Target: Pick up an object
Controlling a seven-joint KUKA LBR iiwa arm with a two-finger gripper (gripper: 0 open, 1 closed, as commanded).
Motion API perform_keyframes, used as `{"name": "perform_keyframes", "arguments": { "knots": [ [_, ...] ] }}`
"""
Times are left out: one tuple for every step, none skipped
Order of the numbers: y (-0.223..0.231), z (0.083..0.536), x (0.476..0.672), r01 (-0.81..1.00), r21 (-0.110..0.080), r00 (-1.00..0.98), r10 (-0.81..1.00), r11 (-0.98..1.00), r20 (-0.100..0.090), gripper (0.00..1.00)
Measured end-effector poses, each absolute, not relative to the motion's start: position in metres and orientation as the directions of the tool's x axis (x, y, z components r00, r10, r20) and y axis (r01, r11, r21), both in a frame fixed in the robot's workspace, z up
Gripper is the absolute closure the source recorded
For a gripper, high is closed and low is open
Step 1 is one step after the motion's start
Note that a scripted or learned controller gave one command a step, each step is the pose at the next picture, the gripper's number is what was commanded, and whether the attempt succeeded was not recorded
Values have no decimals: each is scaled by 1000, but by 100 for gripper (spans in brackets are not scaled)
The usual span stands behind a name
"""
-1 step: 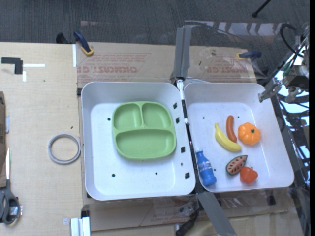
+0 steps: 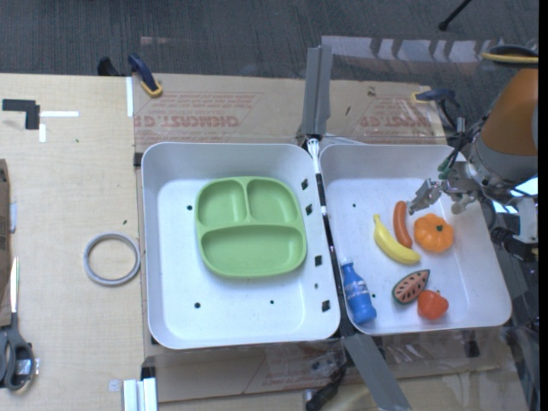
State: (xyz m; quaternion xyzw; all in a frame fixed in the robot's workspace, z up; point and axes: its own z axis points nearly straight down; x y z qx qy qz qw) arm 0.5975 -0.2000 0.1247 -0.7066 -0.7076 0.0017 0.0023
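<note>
Toy pumpkin (image 2: 433,234), orange, in right bin (image 2: 479,315), just below and slightly left of gripper (image 2: 441,194); sausage (image 2: 401,222) and banana (image 2: 392,241) touching, just left, long axes running near-upright in view. Gripper spread wide, holding nothing, poised above bin's upper right. Arm (image 2: 512,127) entering from right, wrist angled down-left.

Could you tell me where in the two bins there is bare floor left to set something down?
Right bin: the far-left corner, behind the banana and sausage, is bare. Its near-right half is crowded: pumpkin, watermelon slice, red pepper, blue bottle, with the gripper above. Left bin: narrow strips around the green plate.
</note>
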Motion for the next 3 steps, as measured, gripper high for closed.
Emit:
{"name": "perform_keyframes", "arguments": {
  "knots": [
    [-126, 89, 611, 1000, -6, 0, 1000, 0, 0, 0],
    [-127, 95, 611, 1000, -10, 1, 1000, -1, 1, 100],
    [-76, 225, 609, 1000, -4, -2, 1000, 2, -1, 100]
  ]
}}
